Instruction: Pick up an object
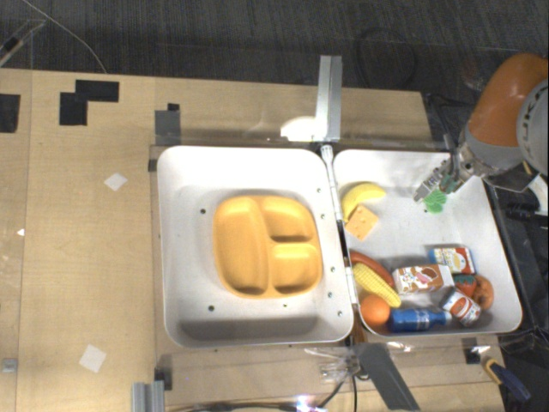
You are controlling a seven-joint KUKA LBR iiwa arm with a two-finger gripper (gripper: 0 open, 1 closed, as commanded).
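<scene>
My gripper (435, 189) hangs over the far part of the right bin (506, 256), reaching in from the right under the orange wrist band. A small green object (437, 202) sits right at its tip, touching or nearly touching it; whether it is gripped is unclear. Further left in that bin lie a yellow banana (362, 196) and a cheese wedge (363, 223). Along the near side are a corn cob (376, 283), an orange (374, 310), a blue bottle (418, 319), two small cartons (422, 277) and a can (461, 307).
The left bin (184, 230) holds a yellow divided plate (266, 245). A metal post (329, 101) stands behind the rim between the two bins. Black markers lie on the wooden bench at the far left.
</scene>
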